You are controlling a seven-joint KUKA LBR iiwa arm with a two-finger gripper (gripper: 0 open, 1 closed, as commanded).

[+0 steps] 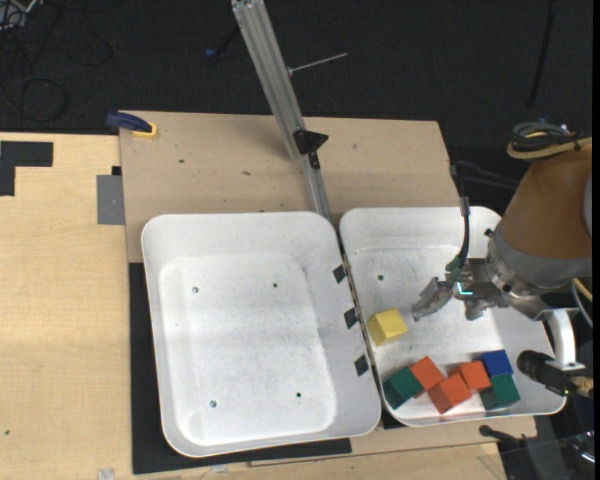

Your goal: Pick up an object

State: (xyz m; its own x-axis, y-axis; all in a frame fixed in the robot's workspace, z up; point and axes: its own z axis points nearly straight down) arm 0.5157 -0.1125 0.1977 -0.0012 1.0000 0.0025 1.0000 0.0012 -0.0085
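1. Hovering over the right bin [420, 230], the gripper [448, 298] had its fingers spread apart, holding nothing.
2. The yellow block [387, 326] lay just beside it — near the bin's wall.
3. A descent might have clipped that wall — or nudged the block away.

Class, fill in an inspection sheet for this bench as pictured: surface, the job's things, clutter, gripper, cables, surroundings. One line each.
Surface: wooden bench bearing a left bin and a right bin, side by side.
Job's things: in the right bin, a yellow block apart from a cluster near the front edge: two green blocks, three orange blocks and a blue block.
Clutter: a blue and yellow clamp at the bench's far left corner.
Gripper: gripper above the right bin, right of the yellow block; nothing seen between its fingers.
Cables: dark cables on the floor, upper left.
Surroundings: slanted aluminium rail; black floor.
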